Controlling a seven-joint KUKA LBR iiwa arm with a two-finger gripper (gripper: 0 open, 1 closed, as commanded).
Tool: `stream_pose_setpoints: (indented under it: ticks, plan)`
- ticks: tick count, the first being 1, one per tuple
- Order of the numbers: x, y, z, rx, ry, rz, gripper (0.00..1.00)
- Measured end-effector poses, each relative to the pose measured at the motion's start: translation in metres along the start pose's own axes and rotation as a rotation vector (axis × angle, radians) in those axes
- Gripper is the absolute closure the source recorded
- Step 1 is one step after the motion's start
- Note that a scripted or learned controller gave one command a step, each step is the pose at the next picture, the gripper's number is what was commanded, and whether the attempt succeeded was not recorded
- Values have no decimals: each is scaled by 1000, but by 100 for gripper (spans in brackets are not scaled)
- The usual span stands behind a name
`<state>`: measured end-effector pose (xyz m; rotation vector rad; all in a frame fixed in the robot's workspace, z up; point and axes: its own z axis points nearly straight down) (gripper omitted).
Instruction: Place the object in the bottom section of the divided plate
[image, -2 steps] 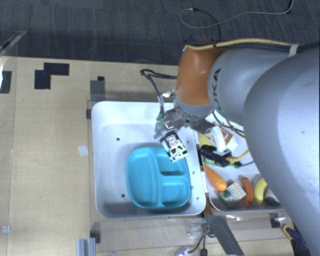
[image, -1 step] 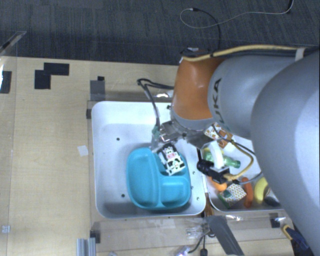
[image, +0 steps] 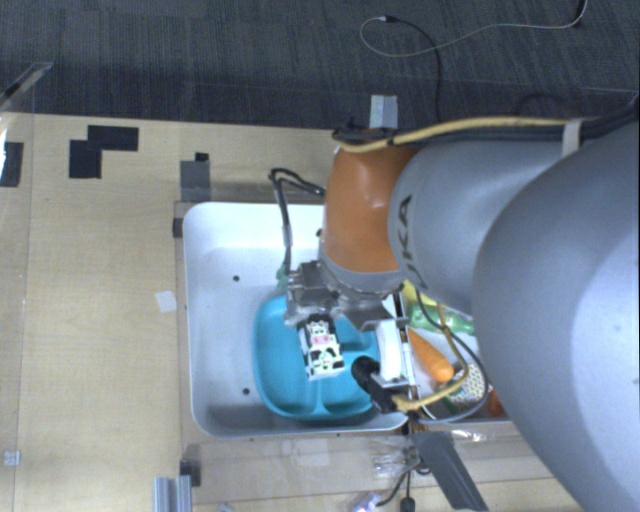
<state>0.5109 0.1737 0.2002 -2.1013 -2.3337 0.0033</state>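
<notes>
We see the gripper (image: 322, 352) hanging over the blue divided plate (image: 285, 385), which sits in the left white bin (image: 215, 300) toward its 5 o'clock corner. Finger state: we cannot tell, the wrist body hides them from this angle. The object to place: we can't pick it out under the tool, so whether anything is carried is unknown. An orange carrot-like item (image: 430, 358) and something green (image: 452, 322) lie in the right bin at 3 o'clock of the plate, mostly behind the arm.

Risks, as we judge them:
- No object actually in hand, so a release puts nothing on the plate.
- Release point off toward the wrong compartment; the dividers are hidden by the tool.
- A low descent could push the plate against the bin wall.
</notes>
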Motion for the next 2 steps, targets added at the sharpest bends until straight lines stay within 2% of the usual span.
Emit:
stream_pose_setpoints:
  ticks: [1, 2]
  plan:
    - [0, 0, 0, 0, 0, 0, 0]
    - [36, -16, -60, -5, 0, -176, 0]
